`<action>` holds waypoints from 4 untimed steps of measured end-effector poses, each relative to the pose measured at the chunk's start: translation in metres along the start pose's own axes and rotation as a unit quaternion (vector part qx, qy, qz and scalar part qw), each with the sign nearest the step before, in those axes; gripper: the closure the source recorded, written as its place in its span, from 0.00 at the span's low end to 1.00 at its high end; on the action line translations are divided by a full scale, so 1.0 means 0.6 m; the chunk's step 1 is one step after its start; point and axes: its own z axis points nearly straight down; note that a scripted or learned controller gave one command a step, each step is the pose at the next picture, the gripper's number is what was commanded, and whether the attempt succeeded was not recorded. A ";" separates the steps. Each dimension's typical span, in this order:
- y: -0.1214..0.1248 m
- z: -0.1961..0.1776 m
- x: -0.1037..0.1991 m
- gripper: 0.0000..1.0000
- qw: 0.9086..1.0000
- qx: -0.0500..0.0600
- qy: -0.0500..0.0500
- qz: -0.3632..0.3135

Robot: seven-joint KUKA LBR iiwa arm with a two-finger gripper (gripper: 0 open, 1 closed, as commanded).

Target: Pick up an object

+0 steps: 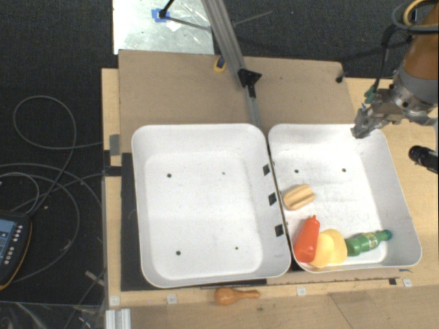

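Nearest the camera, outside the bins, a small tan pear-shaped toy (235, 295) lay on the bench (329, 307), its long axis running left to right with the thin neck pointing right. Just beyond it, in the near corner of the right bin (398, 184), three things were crowded together: a red bottle (307, 239) lying with its cap pointing away from the camera and slightly right, a yellow lump (330, 247) touching its right side, and a green bottle (366, 241) lying almost crosswise, its neck pointing right toward the bin wall and its base against the yellow lump. A little farther in, near the divide between the bins, a tan bread roll (298, 197) lay apart from them, its long axis left to right, tilted slightly up at the right end. The left bin (144, 184) sat beside it, walls touching. Farthest back, my gripper (361, 129) hung over the far right corner of the right bin, well apart from every object, tips pointing down and left; I held nothing, and I could not tell how wide my fingers stood.
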 end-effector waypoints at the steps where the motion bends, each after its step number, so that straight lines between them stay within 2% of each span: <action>1: 0.003 -0.092 -0.001 1.00 1.000 -0.001 0.000 -0.001; 2: -0.014 -0.088 0.072 1.00 1.000 0.003 0.002 -0.002; 4: -0.060 -0.023 0.231 1.00 1.000 0.005 0.002 -0.003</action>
